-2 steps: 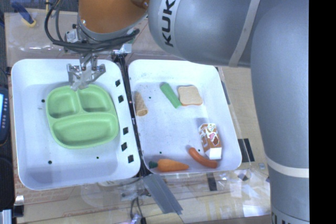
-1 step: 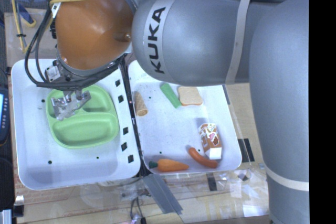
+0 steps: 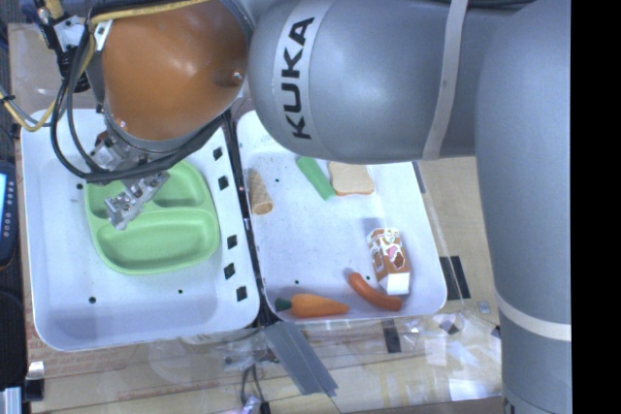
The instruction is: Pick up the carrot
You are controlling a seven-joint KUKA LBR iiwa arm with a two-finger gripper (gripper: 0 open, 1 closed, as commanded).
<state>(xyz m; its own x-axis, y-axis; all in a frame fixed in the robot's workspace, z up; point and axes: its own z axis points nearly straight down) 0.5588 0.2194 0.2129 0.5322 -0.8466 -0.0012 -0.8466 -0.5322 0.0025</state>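
Camera view, looking down on the counter. Landmark: the black divider (image 3: 241, 208) where the two white bins meet.

Left of the divider: the left bin (image 3: 58, 305), holding a green sectioned tray (image 3: 170, 242) in its upper half. The claw (image 3: 124, 205) hangs over the tray's upper left compartment, metal fingers pointing down and left, nothing seen between them; whether they are spread or closed cannot be told. Above it sits the arm's orange band (image 3: 170, 63), with black cables looping off to the left.

Right of the divider: the right bin (image 3: 434, 281). The carrot (image 3: 315, 306) lies at the bin's near edge, just right of the divider's lower end, green end toward the divider. A sausage (image 3: 374, 292) lies just right of the carrot. A small printed carton (image 3: 389, 259) stands just beyond it. A bread roll (image 3: 259, 192) lies close beside the divider, higher up. A green stick (image 3: 313, 177) and a toast slice (image 3: 350, 178) lie farther right, partly under the grey arm (image 3: 388, 73).
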